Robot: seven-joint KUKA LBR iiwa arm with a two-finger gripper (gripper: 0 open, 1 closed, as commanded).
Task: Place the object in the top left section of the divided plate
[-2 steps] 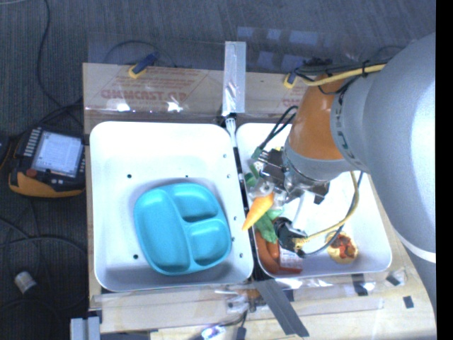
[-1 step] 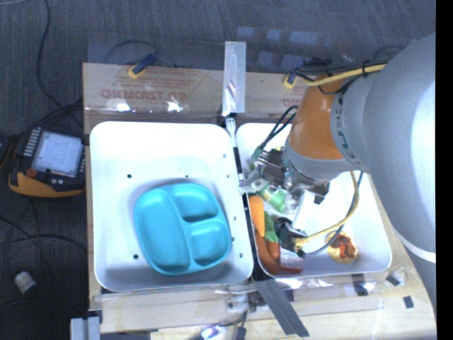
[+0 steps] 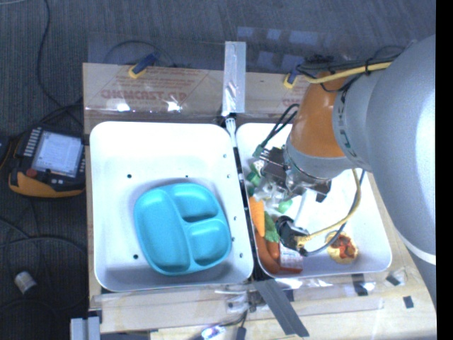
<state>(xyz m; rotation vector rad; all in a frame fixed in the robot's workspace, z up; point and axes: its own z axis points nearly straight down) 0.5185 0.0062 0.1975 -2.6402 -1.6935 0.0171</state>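
Over the right bin (image 3: 375,257), the gripper (image 3: 272,183) hangs among cluttered objects; finger state unreadable; divided plate (image 3: 182,225) sits well left.

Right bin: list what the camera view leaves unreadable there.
- Gripper: the arm's wrist covers it from above; its state and any object in it are unreadable.
- Pile of objects along the right bin's left wall: partly under the arm, too jumbled to count.
- Small orange-red object: too small to identify.
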